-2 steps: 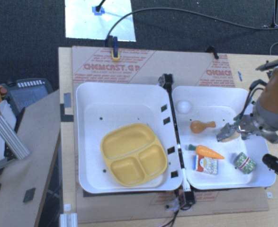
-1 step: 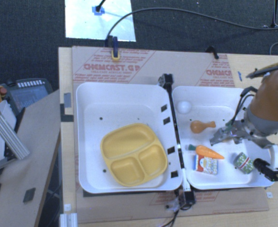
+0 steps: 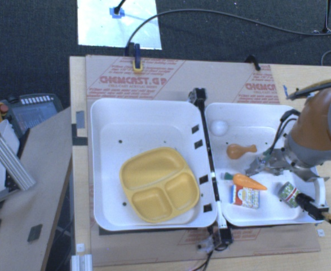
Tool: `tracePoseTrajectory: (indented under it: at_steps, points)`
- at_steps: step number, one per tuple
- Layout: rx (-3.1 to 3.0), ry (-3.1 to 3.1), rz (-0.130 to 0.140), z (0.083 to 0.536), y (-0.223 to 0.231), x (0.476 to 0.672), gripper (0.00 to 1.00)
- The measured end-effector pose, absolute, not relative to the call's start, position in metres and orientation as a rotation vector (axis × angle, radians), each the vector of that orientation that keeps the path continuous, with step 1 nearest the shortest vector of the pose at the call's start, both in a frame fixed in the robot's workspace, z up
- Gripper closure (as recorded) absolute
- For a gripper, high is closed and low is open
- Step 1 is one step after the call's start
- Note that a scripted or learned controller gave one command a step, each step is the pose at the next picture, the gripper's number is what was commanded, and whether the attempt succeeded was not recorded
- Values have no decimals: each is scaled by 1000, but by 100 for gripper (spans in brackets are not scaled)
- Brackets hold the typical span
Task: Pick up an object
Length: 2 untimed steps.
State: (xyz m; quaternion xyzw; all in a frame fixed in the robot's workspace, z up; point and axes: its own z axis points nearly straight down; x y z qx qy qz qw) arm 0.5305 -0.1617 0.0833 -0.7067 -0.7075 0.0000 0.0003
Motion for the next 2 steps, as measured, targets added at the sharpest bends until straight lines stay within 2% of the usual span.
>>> tracePoseTrajectory:
  at_steps: [1,2]
  points:
    - [-2222,-2225,-2,95,-162,531,100]
    - [-2222,-2230,-5,159,-165,534,100]
